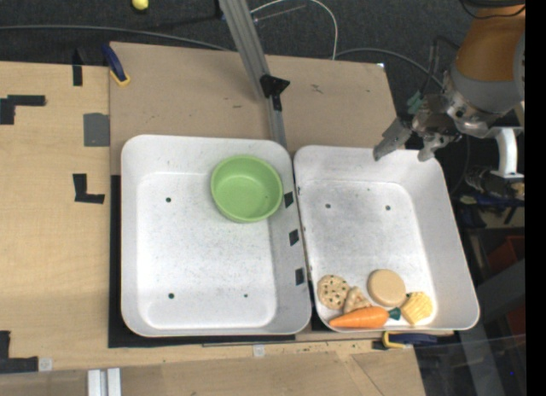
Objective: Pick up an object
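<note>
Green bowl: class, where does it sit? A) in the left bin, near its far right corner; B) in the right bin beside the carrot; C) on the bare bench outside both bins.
A: the green bowl rests inside the left bin, toward its far right corner.

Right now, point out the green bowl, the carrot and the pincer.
green bowl (246, 188): camera view, inside bottom of the bowl.
carrot (359, 318): camera view, middle of its orange body.
pincer (403, 146): camera view, midway between its fingertips.

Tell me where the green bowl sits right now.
The green bowl sits in the left bin, near its far right corner, next to the divide between the bins.
</note>
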Available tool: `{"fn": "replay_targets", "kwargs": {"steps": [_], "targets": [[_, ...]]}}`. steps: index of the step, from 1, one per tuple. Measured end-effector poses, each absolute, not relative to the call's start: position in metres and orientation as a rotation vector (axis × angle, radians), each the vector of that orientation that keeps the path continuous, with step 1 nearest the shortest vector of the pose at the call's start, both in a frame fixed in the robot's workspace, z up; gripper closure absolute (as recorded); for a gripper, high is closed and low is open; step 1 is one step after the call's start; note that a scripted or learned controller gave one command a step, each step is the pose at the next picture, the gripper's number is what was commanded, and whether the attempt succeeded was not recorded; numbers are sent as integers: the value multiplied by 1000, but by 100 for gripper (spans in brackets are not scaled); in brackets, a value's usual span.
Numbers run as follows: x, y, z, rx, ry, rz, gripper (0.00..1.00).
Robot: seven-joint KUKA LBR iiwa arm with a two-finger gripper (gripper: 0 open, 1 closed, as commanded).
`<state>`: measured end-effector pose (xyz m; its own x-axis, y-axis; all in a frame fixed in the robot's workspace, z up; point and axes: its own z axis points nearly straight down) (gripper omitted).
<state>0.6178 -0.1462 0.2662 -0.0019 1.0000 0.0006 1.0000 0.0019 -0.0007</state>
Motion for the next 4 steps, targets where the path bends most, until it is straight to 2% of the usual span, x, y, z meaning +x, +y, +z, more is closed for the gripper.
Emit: {"fn": "replay_targets", "kwargs": {"steps": [1, 2, 4], "targets": [[618, -146, 266, -2219, -2223, 0, 0], [620, -143, 222, -2216, -2222, 7, 0], [604, -131, 122, -2216, -2220, 7, 0]]}}
